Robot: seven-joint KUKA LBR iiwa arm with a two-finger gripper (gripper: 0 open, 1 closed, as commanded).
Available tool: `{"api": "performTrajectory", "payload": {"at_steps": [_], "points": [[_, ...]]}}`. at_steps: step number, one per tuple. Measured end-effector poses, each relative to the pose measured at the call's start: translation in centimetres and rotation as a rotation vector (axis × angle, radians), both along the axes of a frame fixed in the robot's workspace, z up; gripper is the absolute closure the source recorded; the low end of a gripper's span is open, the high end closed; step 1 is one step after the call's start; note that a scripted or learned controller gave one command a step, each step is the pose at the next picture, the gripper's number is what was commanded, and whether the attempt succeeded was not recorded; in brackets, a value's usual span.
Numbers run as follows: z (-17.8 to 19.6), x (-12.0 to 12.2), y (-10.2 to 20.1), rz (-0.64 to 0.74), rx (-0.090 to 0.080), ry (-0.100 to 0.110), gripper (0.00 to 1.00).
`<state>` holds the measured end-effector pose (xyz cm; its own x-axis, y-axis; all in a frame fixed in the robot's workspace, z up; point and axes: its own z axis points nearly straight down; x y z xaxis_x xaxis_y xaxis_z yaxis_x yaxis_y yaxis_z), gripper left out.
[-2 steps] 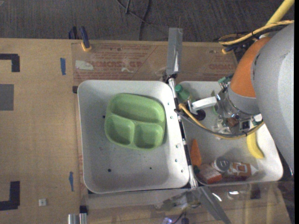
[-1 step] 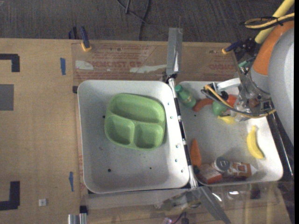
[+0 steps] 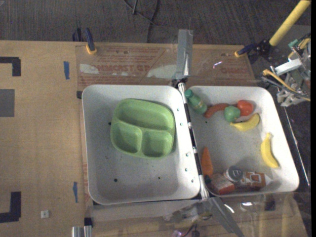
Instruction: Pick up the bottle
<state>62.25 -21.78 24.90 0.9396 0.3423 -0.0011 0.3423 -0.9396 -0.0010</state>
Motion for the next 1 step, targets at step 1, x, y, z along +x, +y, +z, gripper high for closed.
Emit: {"api": "performTrajectory", "payload": {"at_steps": [1], "points": [[1.66, 3.19, -0.33, -0.058, -0.001, -0.001, 1.00]]}}
